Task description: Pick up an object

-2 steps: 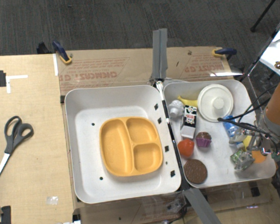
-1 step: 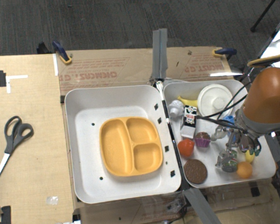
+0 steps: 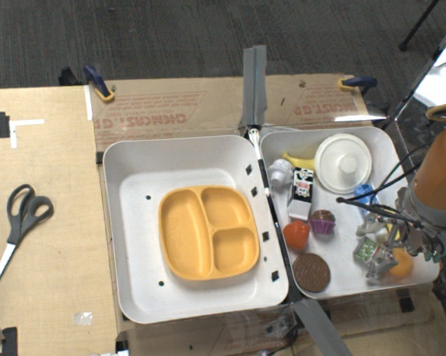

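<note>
Two white bins side by side on the table (image 3: 49, 300). Left bin (image 3: 128, 241) has one item: a yellow three-compartment tray (image 3: 208, 231), flat, roughly centred. Right bin (image 3: 389, 150) has the clutter: one white round lid or bowl (image 3: 344, 163) near the back, one yellow banana-like piece (image 3: 299, 160) just left of it, one small black-and-white carton (image 3: 303, 186), one grey rounded piece (image 3: 279, 178) by the divider, one red-orange ball (image 3: 296, 234), one purple-and-brown cupcake (image 3: 322, 221), one brown round cookie-like disc (image 3: 311, 272) at the front, one blue piece (image 3: 366, 194), one crumpled green-white packet (image 3: 370, 253), one orange ball (image 3: 401, 264) at the right front corner. Arm comes in from the right; claw (image 3: 394, 234) is low over the right bin's right side, just above the packet and orange ball. Can't tell its opening or whether anything is in it: cables and clutter hide it. Outside the bins: one pair of black-handled scissors (image 3: 17, 222) on the light wood table at left, cardboard sheet (image 3: 165, 116) under the bins with one blue clamp (image 3: 98, 83) at the left and another at the right, dark grey carpet (image 3: 197, 23) behind.
</note>
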